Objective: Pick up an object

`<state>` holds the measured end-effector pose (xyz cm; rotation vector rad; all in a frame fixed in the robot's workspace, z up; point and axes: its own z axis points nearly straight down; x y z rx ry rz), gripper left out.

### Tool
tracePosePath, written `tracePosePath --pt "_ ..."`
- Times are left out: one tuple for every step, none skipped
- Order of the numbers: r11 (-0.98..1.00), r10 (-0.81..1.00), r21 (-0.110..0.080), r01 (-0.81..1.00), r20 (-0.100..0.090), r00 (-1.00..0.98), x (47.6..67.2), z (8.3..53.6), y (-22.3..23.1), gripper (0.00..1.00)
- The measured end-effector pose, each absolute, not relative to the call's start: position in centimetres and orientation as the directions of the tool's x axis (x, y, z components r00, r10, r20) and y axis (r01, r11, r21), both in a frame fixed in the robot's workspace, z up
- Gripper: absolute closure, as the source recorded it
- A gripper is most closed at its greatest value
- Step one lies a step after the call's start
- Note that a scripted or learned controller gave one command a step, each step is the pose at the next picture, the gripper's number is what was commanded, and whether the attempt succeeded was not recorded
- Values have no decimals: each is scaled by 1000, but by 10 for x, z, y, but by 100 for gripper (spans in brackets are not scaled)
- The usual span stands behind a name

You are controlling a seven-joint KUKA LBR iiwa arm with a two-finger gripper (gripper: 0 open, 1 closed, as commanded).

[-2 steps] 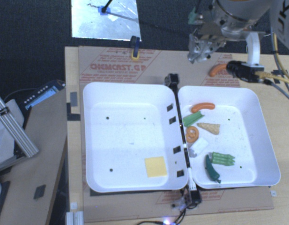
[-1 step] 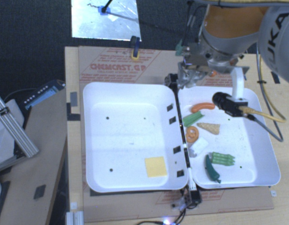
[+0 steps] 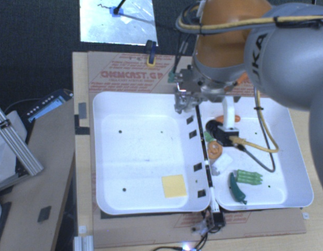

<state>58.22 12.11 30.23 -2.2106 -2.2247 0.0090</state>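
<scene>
Tool (image 3: 183, 102) sits over divider btwn left shallow white bin (image 3: 106, 140) & right white bin (image 3: 287, 161); can't tell if open or holding anything. Flat yellow square (image 3: 174, 185) lies in left bin.

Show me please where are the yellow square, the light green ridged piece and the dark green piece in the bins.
yellow square (image 3: 174, 185): camera view, its flat middle.
light green ridged piece (image 3: 248, 177): camera view, its ridged middle.
dark green piece (image 3: 236, 188): camera view, mid-body.
</scene>
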Motion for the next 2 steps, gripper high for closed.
tracePosePath --pt "4 1000 3 1000 1 -4 584 319 119 100" --pt "6 1000 8 1000 2 -6 648 351 144 100"
